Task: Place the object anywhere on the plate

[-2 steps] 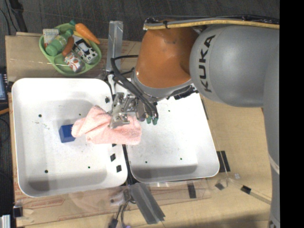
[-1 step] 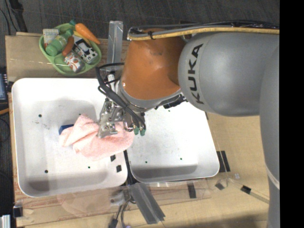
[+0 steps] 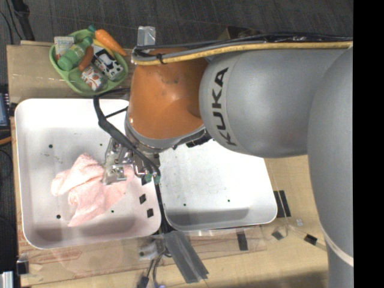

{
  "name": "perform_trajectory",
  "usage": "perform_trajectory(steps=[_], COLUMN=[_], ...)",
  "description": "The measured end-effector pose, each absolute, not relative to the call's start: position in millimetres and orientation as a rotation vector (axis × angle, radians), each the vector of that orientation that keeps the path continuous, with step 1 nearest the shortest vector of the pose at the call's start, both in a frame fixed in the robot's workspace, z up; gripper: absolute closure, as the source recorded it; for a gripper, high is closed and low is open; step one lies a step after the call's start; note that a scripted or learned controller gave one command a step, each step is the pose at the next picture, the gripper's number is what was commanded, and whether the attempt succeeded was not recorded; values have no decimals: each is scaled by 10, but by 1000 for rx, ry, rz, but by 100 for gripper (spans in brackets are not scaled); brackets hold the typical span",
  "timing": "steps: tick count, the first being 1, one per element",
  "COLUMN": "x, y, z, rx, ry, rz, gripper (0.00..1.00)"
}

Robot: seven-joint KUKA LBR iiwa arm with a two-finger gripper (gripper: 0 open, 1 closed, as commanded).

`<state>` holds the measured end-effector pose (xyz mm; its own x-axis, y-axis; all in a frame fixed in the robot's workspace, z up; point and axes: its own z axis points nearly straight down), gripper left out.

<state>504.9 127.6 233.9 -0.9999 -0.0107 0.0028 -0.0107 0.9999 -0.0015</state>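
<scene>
Claw down at the pink cloth in the left bin; no plate to be made out yet.

The grey arm with the orange band reaches in over the two shallow white bins, and its metal claw sits low at the right edge of the crumpled pale pink cloth, which lies in the left white bin. Whether the claw is released or clenched on the cloth I cannot tell; the metalwork overlaps the fabric. This looks like the pick-up step. The right white bin lies partly under the arm. A green bowl of toy foods stands on the counter beyond the left bin. Next comes a secure pinch on the cloth, a lift clear of the bin wall, and finding the plate.
</scene>
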Motion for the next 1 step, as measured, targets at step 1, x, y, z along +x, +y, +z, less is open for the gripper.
perform_trajectory(steps=[1], x=[5050], y=[1273], z=[2341], rx=[15], ry=[-3139], rz=[2], gripper=[0])
